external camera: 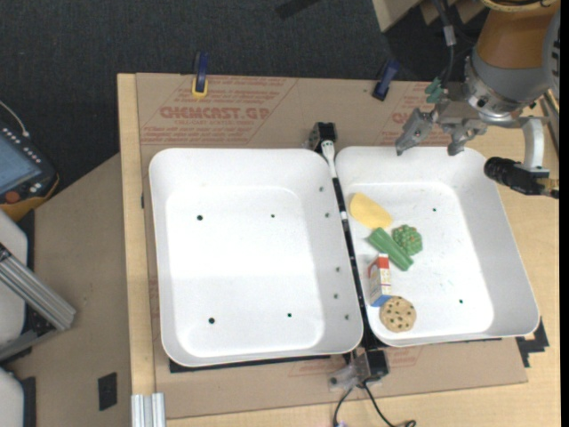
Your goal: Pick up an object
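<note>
Overhead slanted view of the bench. Two shallow white bins lie side by side on a brown cardboard sheet (267, 105): the left bin (178, 238) and the right bin (471, 229), their inner rims touching along a dark seam. The gripper (431, 140) hangs above the far rim of the right bin, beneath the arm's orange band (520, 25); its two fingers (409, 139) are spread apart with nothing between them. All candidate objects lie in the right bin, clustered toward its left wall: a yellow piece (369, 210) nearest the far end; just below it a green vegetable (397, 244), its bumpy head to the right and its stalk running slantwise; beside that a small red-and-white carton (380, 277); and nearest the camera a round cookie (397, 313) dotted with dark chips. The gripper stands well apart from this cluster. A yellow-and-blue clamp (201, 76) and a blue clamp (385, 79) grip the far edge of the cardboard.
</note>
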Motion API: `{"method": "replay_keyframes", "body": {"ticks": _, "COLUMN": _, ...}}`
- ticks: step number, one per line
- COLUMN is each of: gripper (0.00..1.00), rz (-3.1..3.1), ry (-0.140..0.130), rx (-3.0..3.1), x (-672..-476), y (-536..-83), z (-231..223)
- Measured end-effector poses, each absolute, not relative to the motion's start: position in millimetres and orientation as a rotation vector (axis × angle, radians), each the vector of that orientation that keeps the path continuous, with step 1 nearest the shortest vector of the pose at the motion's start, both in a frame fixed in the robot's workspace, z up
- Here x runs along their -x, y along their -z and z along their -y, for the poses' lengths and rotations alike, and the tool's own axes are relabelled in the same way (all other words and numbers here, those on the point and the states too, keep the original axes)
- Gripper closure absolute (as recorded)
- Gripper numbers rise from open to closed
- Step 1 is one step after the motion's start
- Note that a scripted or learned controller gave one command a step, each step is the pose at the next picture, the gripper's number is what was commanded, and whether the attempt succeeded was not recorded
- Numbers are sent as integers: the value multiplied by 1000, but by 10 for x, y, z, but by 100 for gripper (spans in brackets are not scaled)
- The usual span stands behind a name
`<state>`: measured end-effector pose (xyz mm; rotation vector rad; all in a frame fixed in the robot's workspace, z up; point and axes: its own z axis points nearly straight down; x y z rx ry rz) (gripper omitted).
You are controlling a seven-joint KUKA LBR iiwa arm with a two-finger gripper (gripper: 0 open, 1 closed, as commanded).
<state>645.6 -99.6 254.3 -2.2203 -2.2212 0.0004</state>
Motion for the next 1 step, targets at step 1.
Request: {"method": "replay_keyframes", "body": {"ticks": 1, "gripper": 100, "rz": 2224, "ry": 3, "rx": 2221, "x": -6463, "y": -2653, "z": 993}}
